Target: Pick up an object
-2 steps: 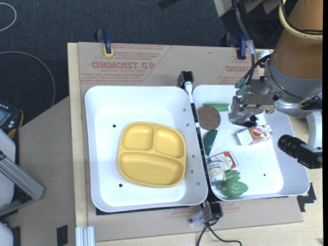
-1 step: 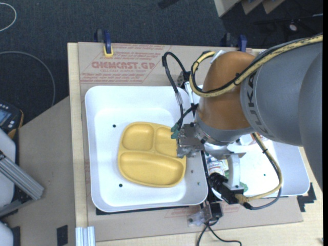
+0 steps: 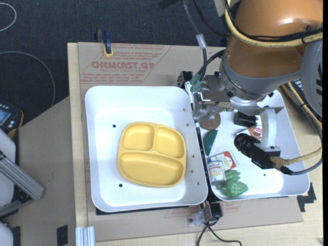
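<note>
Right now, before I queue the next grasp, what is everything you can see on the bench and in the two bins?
bins: 2, white, side by side on the cardboard
divided plate: 1, yellow, middle of the view's left bin
round disc: 1, brown, right bin, far left corner
tapered piece: 1, dark green, right bin, by its left wall
small packet: 1, white with red label, right bin, near side
bumpy toy: 1, light green, right bin, near edge
small piece: 1, red-orange, right bin, partly hidden
cardboard sheet: 1, tan, red lettering, under the bins
clamp: 1, blue and yellow, cardboard's far edge
arm: grey, orange band, over right bin
gripper: beside the disc
</note>
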`<state>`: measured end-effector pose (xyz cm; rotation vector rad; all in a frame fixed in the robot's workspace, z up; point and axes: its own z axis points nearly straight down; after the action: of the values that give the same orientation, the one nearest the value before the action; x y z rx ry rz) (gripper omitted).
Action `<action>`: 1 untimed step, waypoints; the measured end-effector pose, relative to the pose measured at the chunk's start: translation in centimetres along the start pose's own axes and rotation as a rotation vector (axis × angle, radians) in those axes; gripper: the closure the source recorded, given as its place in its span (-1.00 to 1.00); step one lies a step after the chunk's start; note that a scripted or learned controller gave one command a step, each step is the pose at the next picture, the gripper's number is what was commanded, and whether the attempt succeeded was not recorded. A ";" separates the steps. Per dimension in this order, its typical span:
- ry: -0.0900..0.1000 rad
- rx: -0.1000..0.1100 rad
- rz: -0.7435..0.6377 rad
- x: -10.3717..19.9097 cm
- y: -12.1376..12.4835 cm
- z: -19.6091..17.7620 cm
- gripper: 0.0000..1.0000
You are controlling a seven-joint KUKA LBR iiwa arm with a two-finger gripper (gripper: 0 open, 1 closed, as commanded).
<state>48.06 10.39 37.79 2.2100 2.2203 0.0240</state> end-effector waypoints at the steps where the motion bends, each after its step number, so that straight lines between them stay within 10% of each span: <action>1: -0.001 0.009 -0.002 5.2 0.0 -5.5 1.00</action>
<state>47.96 15.57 43.30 2.2117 2.2266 0.0128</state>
